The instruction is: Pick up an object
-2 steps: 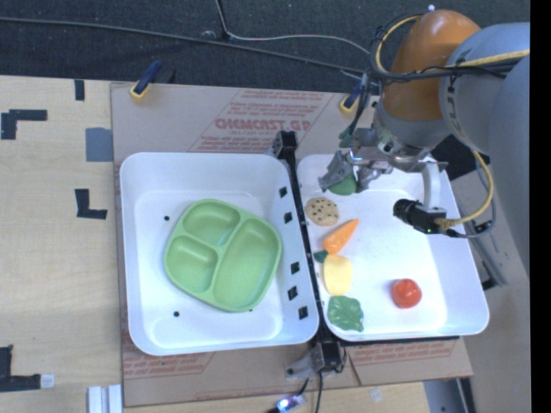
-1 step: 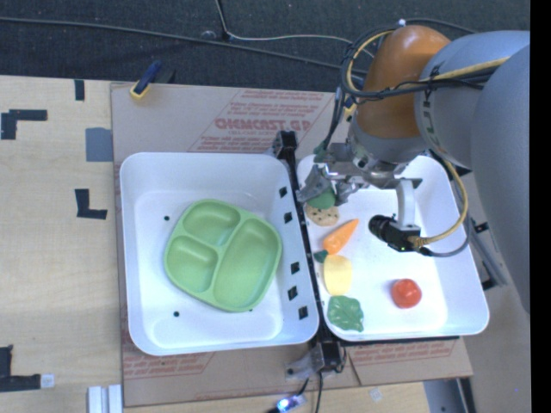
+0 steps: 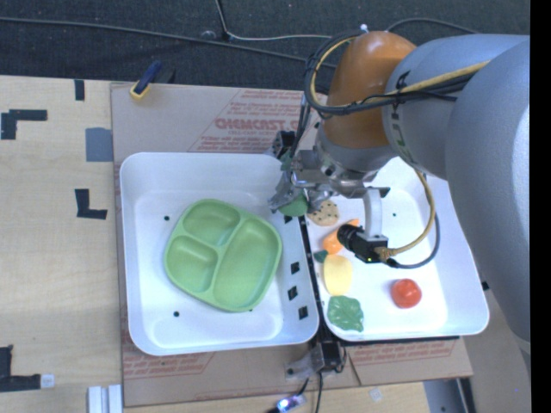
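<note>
- We see a green divided plate (image 3: 225, 254) lying tilted in the left bin (image 3: 142, 231).
- The gripper (image 3: 297, 198) hangs over the rim between the bins; we cannot tell its state.
- In the right bin (image 3: 456, 304) we find a cookie (image 3: 323, 212), an orange piece (image 3: 332, 243), a yellow lemon (image 3: 337, 274), a green leafy piece (image 3: 345, 313) and a red tomato (image 3: 405, 293).

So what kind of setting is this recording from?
Most likely a robotics lab bench for pick-up trials: two white bins on cardboard, toy food such as a red tomato, a green divided plate, and loose cables behind.
</note>
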### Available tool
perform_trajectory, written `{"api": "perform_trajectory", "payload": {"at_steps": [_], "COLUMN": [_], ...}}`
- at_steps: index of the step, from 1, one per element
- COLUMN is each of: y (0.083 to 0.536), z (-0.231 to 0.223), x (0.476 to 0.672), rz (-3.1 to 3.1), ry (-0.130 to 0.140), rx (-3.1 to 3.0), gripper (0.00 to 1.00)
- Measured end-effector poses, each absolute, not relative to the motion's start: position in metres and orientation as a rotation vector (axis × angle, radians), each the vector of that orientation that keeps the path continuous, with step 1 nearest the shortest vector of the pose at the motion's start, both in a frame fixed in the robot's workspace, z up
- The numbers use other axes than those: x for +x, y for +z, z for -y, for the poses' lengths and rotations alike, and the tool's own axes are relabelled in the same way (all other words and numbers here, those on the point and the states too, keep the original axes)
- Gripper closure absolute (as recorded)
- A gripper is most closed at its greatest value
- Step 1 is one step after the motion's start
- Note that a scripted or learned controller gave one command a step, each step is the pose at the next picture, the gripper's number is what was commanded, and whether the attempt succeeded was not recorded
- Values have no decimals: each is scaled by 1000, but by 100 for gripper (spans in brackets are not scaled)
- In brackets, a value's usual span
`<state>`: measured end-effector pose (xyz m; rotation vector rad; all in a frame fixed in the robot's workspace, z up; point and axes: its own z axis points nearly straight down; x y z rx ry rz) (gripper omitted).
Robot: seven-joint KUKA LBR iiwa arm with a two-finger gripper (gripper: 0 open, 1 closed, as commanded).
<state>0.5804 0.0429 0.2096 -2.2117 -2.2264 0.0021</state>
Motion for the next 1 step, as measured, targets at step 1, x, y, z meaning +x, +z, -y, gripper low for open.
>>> {"api": "perform_trajectory", "payload": {"at_steps": [1], "y": [211], "z": [-80], "x": [548], "rz": [2224], "ry": [5], "rx": [-2214], "gripper": [100]}}
